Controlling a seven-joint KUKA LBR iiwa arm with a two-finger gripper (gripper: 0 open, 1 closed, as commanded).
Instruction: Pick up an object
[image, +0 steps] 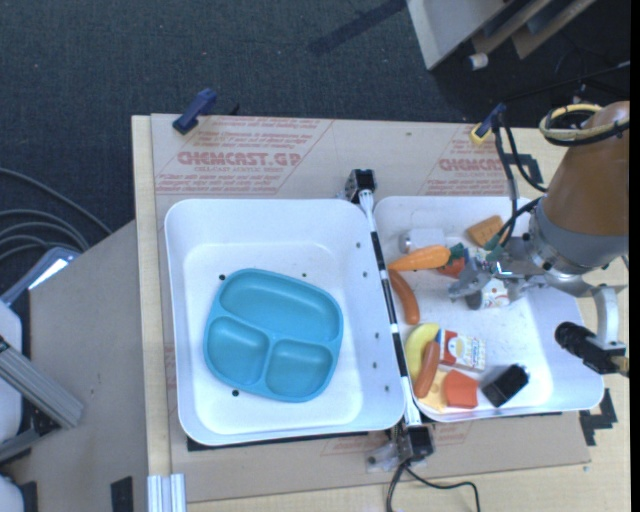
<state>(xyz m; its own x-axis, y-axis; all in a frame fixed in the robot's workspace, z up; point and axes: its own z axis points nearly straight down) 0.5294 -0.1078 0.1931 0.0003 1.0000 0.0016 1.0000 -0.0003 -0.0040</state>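
the gripper (480, 283) hangs low over the middle of the right bin (545, 345), and at this slant its metal parts blur together, so i cannot tell its state or whether anything is caught in it. the nearest thing is the carrot (420, 259), just left of it and apparently touching or nearly so; a green bit (457, 251) sits at the carrot's right end. an orange block (485, 230) lies just behind, under the arm (590, 190).

further out, a sausage (404, 296) runs along the bin's left wall, then a banana (418, 345), a second sausage (428, 367), a small carton (462, 350), a red block (460, 390) and a black piece (505, 384) crowd the near left corner. the left bin (190, 290) holds a blue tray (272, 334).

the risks, as i judge them: the carrot is round and tapered, so a closing pinch off its middle could roll or squirt it away toward the wall. its green end and the orange block are close enough to be nudged or caught along with it. a descent slightly off could strike the bin floor instead, or close on nothing.
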